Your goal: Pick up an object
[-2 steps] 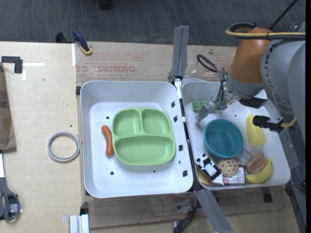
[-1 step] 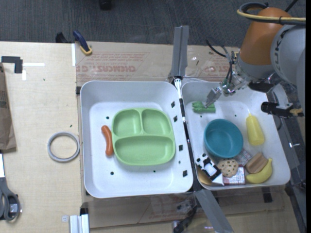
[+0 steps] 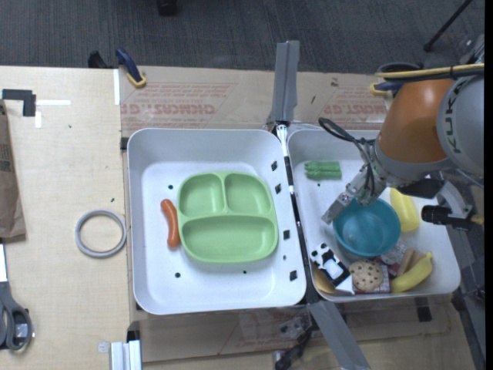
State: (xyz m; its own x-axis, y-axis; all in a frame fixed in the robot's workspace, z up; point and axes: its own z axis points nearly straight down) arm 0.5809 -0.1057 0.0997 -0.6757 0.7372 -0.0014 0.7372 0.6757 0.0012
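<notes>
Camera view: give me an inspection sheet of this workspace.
Surface: wooden bench bearing left bin and right bin.
Job's things: green divided plate and orange sausage in left bin; blue bowl, green block, banana, cookie in right bin.
Clutter: tape ring, scissors.
Grippers: claw at the bowl's rim.
Cables: black cable along arm.
Surroundings: grey carpet.

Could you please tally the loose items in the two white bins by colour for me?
Green: 2, divided plate and small block
Orange: 1, carrot-like stick
Blue: 1, bowl
Yellow: 2, lemon-like piece and banana
Brown: 1, cookie
Total: 7 clearly identifiable
</notes>
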